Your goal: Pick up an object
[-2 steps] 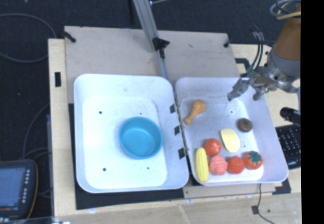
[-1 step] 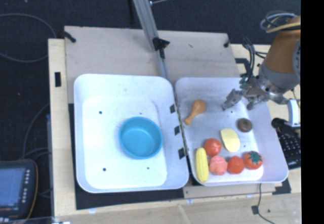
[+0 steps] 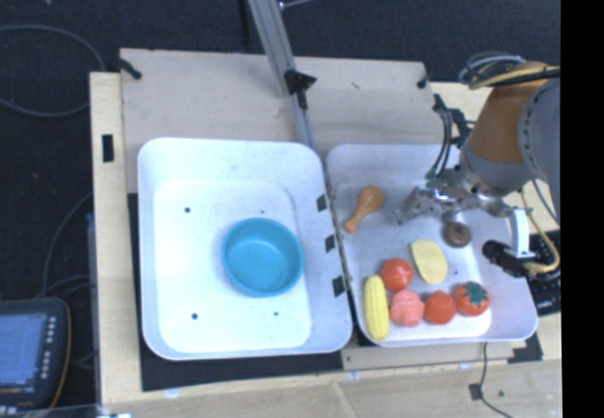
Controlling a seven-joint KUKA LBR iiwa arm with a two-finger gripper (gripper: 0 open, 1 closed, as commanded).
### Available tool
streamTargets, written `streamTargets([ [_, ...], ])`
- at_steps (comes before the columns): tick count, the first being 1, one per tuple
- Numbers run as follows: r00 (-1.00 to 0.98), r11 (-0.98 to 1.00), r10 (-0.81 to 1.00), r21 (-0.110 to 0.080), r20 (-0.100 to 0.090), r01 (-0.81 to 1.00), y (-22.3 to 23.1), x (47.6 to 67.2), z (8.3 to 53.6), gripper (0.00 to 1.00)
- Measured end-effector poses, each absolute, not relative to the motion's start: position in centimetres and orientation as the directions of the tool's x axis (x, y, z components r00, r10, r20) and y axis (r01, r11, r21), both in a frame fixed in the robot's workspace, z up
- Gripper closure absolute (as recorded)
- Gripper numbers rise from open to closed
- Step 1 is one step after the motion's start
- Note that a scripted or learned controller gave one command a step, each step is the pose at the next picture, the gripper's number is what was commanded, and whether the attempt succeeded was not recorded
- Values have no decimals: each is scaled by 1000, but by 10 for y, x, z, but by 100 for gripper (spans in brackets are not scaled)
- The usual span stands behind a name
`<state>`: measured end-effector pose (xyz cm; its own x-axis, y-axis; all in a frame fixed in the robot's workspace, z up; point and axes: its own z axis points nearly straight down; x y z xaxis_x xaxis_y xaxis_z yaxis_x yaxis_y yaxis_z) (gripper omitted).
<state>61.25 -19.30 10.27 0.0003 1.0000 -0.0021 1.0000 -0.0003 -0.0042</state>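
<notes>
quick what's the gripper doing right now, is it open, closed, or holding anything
Gripper: over the right bin, above the small brown object and yellow piece; open or closed cannot be told, and nothing is seen held.

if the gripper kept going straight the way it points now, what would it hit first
The gripper points left across the right bin. Going on, it would probably meet the tan wooden piece first, though height above the bin floor is unclear.

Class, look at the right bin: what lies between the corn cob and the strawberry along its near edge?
In the camera view, between the corn cob and the strawberry lie a pink fruit and a red tomato, side by side.
</notes>
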Motion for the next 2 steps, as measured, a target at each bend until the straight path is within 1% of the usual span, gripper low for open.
streamTargets([
  [1, 3, -3, 1000, -2, -2, 1000, -195, 613, 103, 0],
  [2, 3, -3, 1000, 3, -2, 1000, -195, 614, 115, 100],
])
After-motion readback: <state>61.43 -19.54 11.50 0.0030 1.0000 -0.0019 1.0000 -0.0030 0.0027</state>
